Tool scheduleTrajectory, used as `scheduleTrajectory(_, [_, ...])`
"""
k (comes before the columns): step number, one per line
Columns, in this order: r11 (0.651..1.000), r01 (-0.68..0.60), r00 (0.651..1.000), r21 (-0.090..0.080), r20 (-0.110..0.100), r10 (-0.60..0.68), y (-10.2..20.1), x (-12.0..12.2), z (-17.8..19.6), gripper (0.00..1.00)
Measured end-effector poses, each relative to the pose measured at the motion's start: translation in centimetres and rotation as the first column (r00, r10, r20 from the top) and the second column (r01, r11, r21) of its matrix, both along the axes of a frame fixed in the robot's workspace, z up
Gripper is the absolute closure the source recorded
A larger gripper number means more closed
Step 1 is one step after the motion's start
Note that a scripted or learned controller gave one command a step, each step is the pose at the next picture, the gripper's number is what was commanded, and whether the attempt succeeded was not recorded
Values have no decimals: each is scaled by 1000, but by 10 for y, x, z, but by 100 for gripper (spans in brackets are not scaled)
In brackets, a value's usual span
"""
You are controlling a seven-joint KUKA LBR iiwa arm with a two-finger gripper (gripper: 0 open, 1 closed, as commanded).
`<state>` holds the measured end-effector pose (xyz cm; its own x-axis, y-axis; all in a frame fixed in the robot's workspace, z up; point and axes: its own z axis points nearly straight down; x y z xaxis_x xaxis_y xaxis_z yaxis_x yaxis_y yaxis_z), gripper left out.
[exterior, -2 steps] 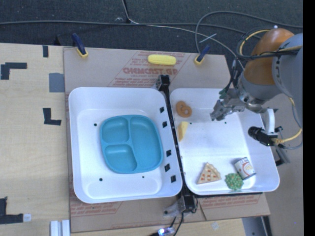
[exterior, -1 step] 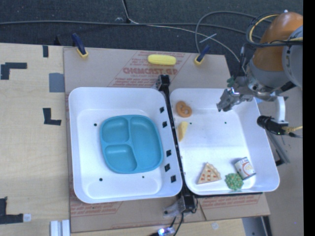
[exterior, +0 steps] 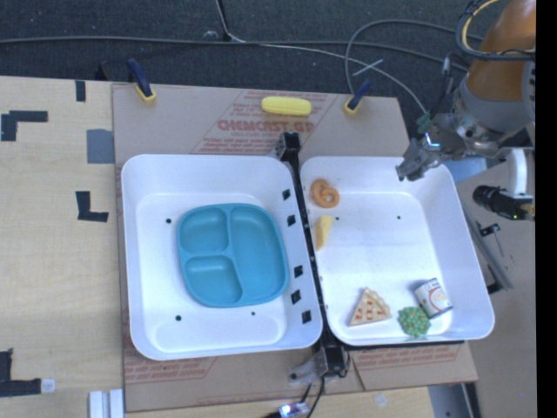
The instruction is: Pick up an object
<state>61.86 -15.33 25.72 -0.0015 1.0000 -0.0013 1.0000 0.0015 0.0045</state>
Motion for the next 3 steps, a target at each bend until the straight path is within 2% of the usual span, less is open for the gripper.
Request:
scheduleTrajectory(2, [1000, -2, 1000, 2, -7, 2, 100, -45, -5, 100])
scheduleTrajectory(3, [1000, -5, 1000, 3, -7, 5, 154, -59, -1, 100])
